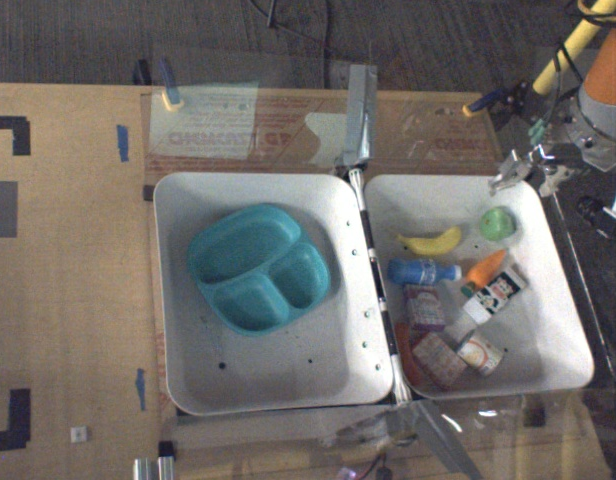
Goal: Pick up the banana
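Note:
The yellow banana lies flat in the upper left part of the right bin, curved side down. My gripper hangs over the right bin's far right corner, up and to the right of the banana and well apart from it. Nothing shows in its grasp.
Near the banana lie a green round object, a blue bottle, a white bottle with an orange cap, a purple packet and a small can. A teal divided plate sits in the left bin.

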Available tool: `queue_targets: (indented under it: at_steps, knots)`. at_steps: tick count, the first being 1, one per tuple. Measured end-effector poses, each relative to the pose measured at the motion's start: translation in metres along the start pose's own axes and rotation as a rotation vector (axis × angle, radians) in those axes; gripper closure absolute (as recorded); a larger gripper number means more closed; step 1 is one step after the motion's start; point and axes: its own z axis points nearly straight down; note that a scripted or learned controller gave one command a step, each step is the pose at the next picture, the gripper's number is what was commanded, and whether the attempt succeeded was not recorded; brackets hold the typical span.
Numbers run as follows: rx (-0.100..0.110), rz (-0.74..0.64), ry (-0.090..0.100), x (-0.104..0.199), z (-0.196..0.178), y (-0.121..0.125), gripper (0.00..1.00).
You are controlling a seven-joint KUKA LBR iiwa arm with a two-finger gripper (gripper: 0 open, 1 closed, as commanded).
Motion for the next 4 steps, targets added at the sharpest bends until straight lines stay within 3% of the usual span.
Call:
queue_targets:
  at_steps: [1, 2, 3, 4]
  knots:
    - [0.001, -0.013, 0.0, 0.065, 0.097, 0.005, 0.0]
    - [-0.004, -0.243, -0.001, 0.096, 0.113, -0.024, 0.0]
    - [-0.012, -0.239, -0.006, 0.093, 0.1, -0.022, 1.0]
    - [-0.003, -0.195, -0.002, 0.127, -0.04, 0.0, 1.0]
